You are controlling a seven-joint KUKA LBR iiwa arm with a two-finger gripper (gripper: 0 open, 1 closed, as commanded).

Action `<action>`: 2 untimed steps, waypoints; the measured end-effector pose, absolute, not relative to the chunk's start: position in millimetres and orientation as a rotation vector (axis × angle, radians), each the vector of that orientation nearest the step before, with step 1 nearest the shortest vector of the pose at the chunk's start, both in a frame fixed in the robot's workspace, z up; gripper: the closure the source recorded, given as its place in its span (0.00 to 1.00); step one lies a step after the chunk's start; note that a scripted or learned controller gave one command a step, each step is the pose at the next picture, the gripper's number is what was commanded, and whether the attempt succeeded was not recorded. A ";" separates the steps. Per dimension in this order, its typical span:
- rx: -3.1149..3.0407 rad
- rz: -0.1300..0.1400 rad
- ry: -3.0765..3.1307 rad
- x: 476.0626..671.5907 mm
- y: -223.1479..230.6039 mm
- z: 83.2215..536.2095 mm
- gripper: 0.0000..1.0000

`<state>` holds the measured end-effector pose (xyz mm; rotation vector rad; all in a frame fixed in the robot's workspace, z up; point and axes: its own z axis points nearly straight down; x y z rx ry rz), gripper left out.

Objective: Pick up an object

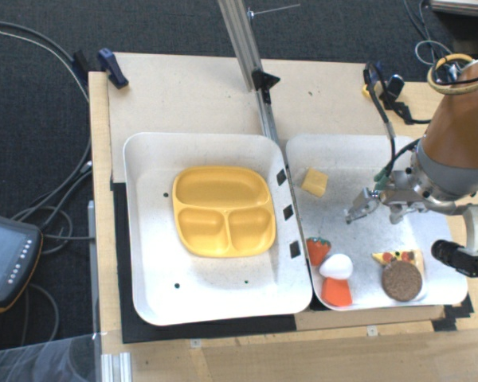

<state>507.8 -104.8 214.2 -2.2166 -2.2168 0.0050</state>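
Camera view, fixed above the bench: we see the arm [459, 134] entering from the right and hanging over the right bin [346, 153], with its claw [365, 207] over bare bin floor near the bin's middle. We cannot tell whether the claw is open or closed, as its tip is small and blurred, and we see no object in it or touching it. Candidate objects lie in the right bin: a tan cube [315, 183] near the dividing rim, well apart from the claw; a red strawberry-like item [318, 250], a white and orange item [336, 279], a brown round disc [401, 280] and a pizza-slice toy [398, 257] along the near edge. The left bin [143, 213] holds a yellow divided tray [223, 210].
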 end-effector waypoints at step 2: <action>-2.236 0.005 -2.221 505.6 -111.6 101.0 0.00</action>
